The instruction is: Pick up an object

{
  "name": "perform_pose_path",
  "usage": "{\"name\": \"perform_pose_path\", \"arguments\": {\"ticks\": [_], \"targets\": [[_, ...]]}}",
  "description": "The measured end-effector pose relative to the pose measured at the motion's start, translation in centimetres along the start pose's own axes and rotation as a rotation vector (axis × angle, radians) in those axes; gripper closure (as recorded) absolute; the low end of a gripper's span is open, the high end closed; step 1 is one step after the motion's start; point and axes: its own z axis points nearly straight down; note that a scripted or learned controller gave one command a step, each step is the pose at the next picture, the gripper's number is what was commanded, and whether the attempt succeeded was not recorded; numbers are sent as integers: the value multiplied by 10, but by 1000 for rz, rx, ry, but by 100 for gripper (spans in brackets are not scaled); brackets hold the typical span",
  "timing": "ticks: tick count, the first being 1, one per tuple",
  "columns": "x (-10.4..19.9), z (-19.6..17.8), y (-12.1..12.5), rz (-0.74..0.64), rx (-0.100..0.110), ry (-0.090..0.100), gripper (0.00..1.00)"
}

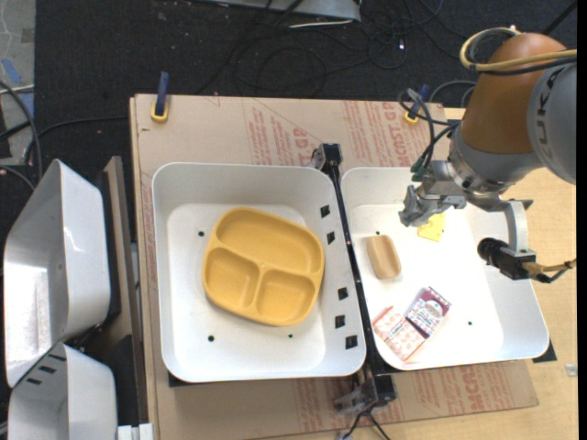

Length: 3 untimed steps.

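The grey two-finger gripper hangs over the back part of the right white bin. A small flat yellow piece lies just under it and a little to its right side in the picture. This looks like the thing it is going for. Part of the yellow piece is hidden by the gripper. I cannot tell if the gripper is open or closed, and I cannot see the yellow piece held in it.

To do this step well, the gripper should line up right over the middle of the yellow piece and go straight down. The piece looks thin and flat, so it may slip away or stay on the bin floor. A slow, gentle close would help.

Other things lie nearer the front of the bin from the gripper. A tan, rounded bread-like piece sits just below and to the left of it. A small box with pink, white and purple print sits well below it. In the left white bin, far to the gripper's left, lies a yellow plastic tray with three sections.

The grey arm with the orange band reaches in from the right and bends down over the bin, with the wrist pointing down.
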Motion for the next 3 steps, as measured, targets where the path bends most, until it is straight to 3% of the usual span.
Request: {"name": "perform_pose_path", "arguments": {"ticks": [2, 3], "targets": [[114, -16, -8, -2, -3, 0, 100], [163, -12, 8, -1, -3, 0, 100]]}}
